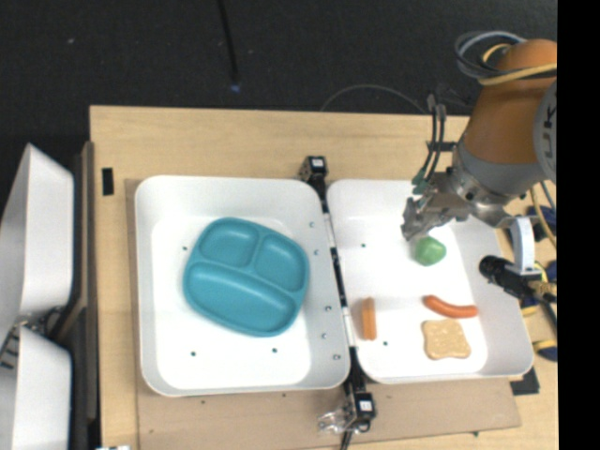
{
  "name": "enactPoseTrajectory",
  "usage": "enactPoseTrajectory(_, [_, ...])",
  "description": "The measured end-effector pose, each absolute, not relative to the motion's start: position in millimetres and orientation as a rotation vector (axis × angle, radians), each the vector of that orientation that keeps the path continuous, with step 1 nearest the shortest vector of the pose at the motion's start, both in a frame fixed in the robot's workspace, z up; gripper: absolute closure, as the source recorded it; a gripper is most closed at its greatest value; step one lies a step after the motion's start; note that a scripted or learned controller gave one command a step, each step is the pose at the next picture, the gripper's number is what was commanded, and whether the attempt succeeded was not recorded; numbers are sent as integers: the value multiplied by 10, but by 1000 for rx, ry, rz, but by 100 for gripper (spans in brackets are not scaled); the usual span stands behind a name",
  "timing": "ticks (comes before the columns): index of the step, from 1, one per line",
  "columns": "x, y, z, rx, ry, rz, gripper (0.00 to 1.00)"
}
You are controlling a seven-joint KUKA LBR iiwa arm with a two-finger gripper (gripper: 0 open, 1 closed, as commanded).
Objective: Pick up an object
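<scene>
In the right bin [394, 364] lie a small green object [429, 251], a red-orange sausage [450, 307], a short orange carrot-like stick [368, 318] and a tan slice of toast [445, 339]. My gripper [419, 221] hangs over the upper part of that bin, its tip just above and left of the green object. The view does not make clear whether it touches that object. A teal divided plate [247, 275] lies in the left bin [159, 345].
A black divider strip [336, 279] with clamps runs between the two bins. White boxes [37, 251] stand beyond the bench's left edge. Bare white floor lies in the right bin's left part, between the carrot stick and the gripper.
</scene>
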State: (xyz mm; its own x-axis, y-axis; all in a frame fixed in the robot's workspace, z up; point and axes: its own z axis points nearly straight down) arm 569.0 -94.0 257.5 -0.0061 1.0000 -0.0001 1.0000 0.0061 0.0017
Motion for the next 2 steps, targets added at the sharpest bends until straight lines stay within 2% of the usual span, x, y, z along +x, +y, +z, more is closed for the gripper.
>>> enactPoseTrajectory(2, [5594, 52, 2618, 2214, 2231, 2, 100])
